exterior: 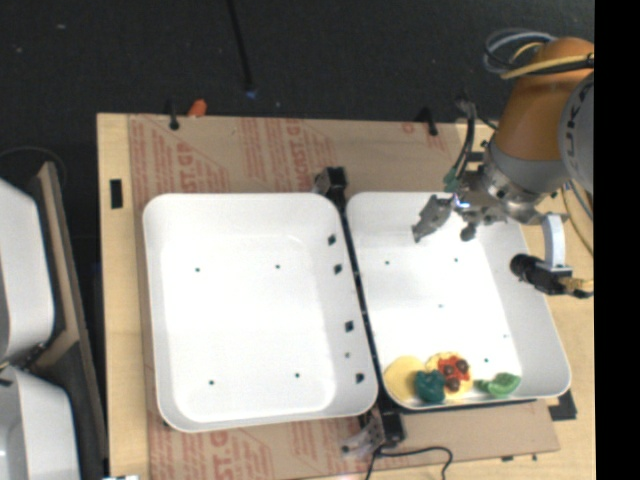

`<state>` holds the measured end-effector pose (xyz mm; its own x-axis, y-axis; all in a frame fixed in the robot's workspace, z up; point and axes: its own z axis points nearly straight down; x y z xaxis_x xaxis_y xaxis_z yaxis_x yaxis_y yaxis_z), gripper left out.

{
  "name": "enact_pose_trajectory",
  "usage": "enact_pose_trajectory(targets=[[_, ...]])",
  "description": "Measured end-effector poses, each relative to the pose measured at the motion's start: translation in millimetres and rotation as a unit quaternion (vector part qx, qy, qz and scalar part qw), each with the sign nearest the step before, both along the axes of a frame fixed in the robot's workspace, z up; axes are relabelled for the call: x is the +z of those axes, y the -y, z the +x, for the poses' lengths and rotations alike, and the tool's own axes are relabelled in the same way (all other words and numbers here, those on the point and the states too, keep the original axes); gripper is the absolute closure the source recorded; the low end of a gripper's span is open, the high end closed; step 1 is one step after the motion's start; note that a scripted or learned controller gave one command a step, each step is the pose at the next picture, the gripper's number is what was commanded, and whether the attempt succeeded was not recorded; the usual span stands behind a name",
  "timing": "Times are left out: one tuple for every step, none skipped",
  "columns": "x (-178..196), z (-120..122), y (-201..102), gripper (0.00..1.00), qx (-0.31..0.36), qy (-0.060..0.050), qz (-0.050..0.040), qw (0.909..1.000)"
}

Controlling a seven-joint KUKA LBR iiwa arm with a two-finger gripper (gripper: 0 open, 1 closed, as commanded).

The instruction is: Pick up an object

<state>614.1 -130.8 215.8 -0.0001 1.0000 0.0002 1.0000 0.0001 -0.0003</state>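
two white bins [250, 408] side by side on the bench [125, 298], tool [446, 224] spread wide and gripping nothing over the right one, four small toys [452, 378] bunched in its near corner

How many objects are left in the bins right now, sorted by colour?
All lie clustered at the near edge of the right bin, some overlapping, so the counts are my best reading.
Yellow object: 1
Teal object: 1
Red object: 1
Green object: 1
Total: 4
The gripper is over the far end of that bin, open, nothing between its fingers.
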Motion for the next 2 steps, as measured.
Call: enact_pose_trajectory(targets=[[-42,-83,20,0.00,-0.002,-0.002,0.0001,1.0000],[-119,-106,2,0.00,0.000,-0.003,0.0006,1.0000]])
